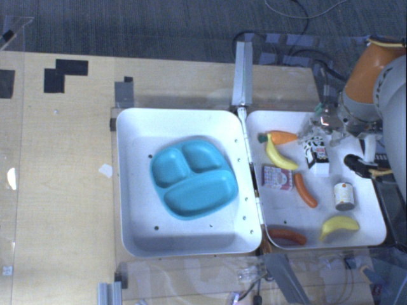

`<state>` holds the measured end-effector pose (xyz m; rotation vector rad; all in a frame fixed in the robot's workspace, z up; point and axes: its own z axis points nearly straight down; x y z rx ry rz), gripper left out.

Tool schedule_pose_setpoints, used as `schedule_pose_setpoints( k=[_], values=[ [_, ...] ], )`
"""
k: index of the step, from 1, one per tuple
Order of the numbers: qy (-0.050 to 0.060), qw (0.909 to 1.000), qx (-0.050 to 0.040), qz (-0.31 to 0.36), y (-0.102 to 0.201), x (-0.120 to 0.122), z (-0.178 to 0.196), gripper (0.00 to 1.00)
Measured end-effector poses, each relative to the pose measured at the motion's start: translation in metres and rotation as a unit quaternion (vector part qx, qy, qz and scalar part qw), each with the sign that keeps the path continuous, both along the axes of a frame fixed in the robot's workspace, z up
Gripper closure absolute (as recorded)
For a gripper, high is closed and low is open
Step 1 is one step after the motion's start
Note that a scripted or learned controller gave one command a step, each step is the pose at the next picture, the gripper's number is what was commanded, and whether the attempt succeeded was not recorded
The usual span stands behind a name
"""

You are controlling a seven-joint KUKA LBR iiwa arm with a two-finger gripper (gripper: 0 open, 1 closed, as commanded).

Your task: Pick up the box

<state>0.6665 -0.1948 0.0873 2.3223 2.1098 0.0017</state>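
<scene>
The grey arm with its orange band (375, 75) is cut off at the frame's upper right; its gripper (321, 124) is a blur, grip state unreadable. Below it, the right-hand shallow white bin (369, 230) holds a small flat pink-and-white carton box (276, 177) lying centre-left, beside a smooth yellow banana (278, 155).

1. A blue divided tray (193, 177) lies in the middle of the left bin (137, 234).
2. A carrot (284, 136) and a yellow banana (279, 156) lie touching near the right bin's (375, 234) far left corner.
3. An orange sausage (305, 190) lies near that bin's middle.
4. A small white can (344, 196) stands toward its right edge.
5. A second banana (339, 225) and a red sausage (287, 236) lie along its near edge.
</scene>
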Motion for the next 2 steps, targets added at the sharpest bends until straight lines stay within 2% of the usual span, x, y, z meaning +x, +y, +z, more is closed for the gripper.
schedule_pose_setpoints(
  k=[1,2],
  values=[
    [0.002,0.9999,-0.0011,0.01,0.003,0.002,0.0,0.0],
    [-0.004,0.9999,-0.0018,0.015,0.006,0.006,0.013,1.0]
  ],
)
